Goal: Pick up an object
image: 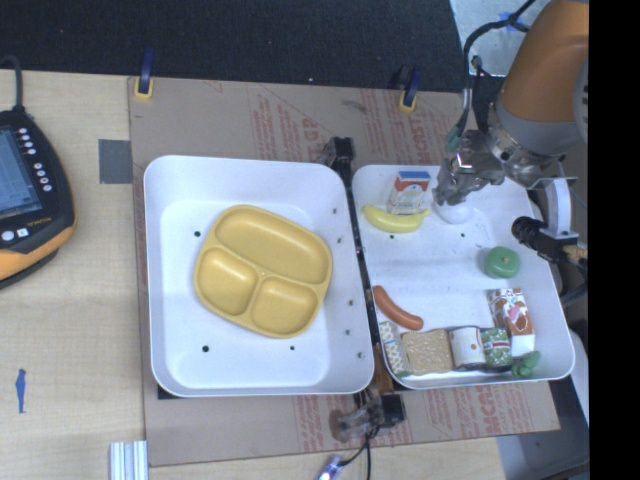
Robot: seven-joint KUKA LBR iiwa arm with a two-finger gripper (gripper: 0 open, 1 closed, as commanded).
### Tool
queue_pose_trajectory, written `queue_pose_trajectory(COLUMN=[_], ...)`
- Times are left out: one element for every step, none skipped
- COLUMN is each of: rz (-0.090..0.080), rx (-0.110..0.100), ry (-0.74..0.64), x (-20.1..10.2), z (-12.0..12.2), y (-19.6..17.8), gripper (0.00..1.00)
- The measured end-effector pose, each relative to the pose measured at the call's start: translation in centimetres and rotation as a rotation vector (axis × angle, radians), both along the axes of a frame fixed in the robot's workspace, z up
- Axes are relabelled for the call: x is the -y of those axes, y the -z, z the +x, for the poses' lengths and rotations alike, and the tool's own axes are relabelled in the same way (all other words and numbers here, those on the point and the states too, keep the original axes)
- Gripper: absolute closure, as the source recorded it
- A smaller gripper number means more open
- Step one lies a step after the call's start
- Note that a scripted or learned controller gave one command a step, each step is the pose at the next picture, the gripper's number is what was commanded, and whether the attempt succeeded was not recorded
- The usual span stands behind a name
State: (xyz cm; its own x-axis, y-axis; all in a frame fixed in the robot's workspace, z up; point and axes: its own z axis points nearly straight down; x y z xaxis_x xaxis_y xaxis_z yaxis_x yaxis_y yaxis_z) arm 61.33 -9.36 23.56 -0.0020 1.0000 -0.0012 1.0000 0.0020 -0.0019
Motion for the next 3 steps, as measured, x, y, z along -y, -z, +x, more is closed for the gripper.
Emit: queue_pose_trajectory(rz=[0.000,0.000,0.000], rx=[-0.003,-0.004,-0.003], ry=[-0.004,-0.002,-0.005], x=[-3.1,-0.5,-4.5], z=[-2.7,-5.9,-6.3], y=[0.0,-1.1,0.8], gripper=[1.00,1.00,1.00])
